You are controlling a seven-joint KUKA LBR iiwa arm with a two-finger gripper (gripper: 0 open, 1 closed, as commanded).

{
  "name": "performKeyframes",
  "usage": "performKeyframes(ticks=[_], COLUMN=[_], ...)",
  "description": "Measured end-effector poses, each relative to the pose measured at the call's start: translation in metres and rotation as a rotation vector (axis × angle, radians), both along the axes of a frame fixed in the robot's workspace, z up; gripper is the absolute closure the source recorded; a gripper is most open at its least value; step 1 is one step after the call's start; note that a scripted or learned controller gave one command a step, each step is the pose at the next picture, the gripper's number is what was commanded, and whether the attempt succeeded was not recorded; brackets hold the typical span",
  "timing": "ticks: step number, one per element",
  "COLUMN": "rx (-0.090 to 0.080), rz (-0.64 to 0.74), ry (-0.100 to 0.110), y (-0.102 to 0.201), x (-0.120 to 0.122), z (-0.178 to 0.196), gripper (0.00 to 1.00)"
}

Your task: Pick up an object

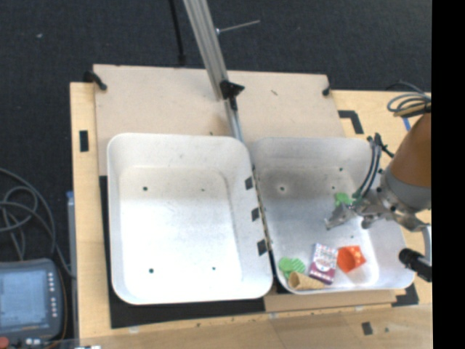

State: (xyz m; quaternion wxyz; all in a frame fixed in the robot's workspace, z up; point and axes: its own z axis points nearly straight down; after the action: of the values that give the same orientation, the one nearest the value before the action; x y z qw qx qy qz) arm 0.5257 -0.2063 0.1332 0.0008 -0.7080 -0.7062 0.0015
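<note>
**Camera view: pincer low in the right bin, nothing gripped yet**

Camera view, from above: the bench (182, 93) carries two white bins side by side. The left bin (120, 195) has a bare floor; the right bin (305, 162) holds all the loose items, gathered along its near edge. The arm (413, 158) comes in from the right, its orange band above the wrist, and the pincer (341, 213) sits low over the right bin's middle, with a small green piece (341, 197) just beside its tip. Whether the pincer's tips are apart or together cannot be told at this size, and nothing shows between them.

By my judgement the step in hand is the approach: the grasp is not yet made. The next move calls for settling on one target, lining the pincer over it, descending and closing. The near items lie close together, so a clean grip needs a careful aim.

Count: two bins, one arm. Near the front wall lie one red block (351, 258), one purple packet (323, 262), one green object (291, 265) and one tan cone (305, 281) touching the packet.
</note>
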Motion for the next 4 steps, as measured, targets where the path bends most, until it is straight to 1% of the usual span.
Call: performKeyframes(ticks=[1, 2, 3, 4], rx=[-0.001, -0.002, -0.002, 0.003], rz=[-0.006, 0.005, 0.006, 0.01], ry=[-0.009, -0.01, -0.01, -0.007], y=[-0.001, -0.004, -0.006, 0.052], x=[0.003, 0.011, 0.012, 0.01], z=[0.014, 0.06, 0.101, 0.112], gripper=[1.0, 1.0, 1.0, 1.0])
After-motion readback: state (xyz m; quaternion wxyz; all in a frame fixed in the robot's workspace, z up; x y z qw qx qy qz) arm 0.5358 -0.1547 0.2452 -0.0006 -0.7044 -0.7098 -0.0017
